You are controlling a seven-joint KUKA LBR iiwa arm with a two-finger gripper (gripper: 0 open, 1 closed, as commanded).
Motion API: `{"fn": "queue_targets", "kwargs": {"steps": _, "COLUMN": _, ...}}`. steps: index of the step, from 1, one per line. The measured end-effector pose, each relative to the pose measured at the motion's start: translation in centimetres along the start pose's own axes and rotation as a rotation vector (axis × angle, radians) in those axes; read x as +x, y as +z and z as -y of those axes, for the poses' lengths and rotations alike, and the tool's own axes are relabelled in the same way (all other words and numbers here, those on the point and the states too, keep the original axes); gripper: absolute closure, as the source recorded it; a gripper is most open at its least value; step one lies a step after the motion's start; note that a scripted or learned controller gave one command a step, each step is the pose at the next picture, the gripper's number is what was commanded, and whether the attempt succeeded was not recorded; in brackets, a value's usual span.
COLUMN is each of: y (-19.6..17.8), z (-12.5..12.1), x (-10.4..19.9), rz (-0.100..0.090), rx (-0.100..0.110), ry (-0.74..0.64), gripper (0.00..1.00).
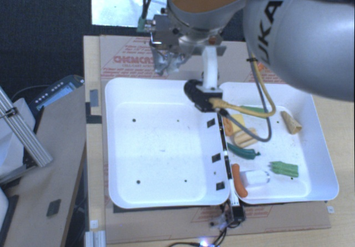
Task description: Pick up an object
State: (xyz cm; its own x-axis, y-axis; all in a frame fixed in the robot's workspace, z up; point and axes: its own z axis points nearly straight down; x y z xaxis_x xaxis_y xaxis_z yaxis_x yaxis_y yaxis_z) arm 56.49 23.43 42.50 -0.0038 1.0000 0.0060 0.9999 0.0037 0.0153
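Gripper (166,62) sits high above the far edge of the left bin (119,146), over the cardboard sheet (127,54) behind it. Its tip is blurred and half hidden under the wrist; cannot tell if it is apart or together, and nothing is visible in it.

Candidates are all in the right bin (321,168): an orange carrot-like piece (239,180) touching the divider, a small white object (256,176) just beside it, a green bundle (284,169), a dark green pepper-like piece (244,152), a tan cone (291,122) near the far side, and yellow and tan pieces (239,132) partly under the cable (260,112).

Risks, as judgement: gripper is well apart from every item and over the wrong bin, so a straight descent would close on nothing. The carrot piece hugs the bin wall, so a finger could hit the rim. The carrot and white object are close enough that one may get knocked. The looping cable drapes over the yellow pieces and could drag them.
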Motion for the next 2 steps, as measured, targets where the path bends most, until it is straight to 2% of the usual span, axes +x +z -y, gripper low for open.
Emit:
{"fn": "queue_targets", "kwargs": {"steps": 1, "y": -2.2, "z": -5.7, "x": -0.1, "rz": 0.004, "rx": 0.008, "ry": 0.004, "gripper": 1.00}}
{"fn": "queue_targets", "kwargs": {"steps": 2, "y": -6.2, "z": 2.0, "x": 0.1, "rz": 0.002, "rx": 0.011, "ry": -0.003, "gripper": 1.00}}
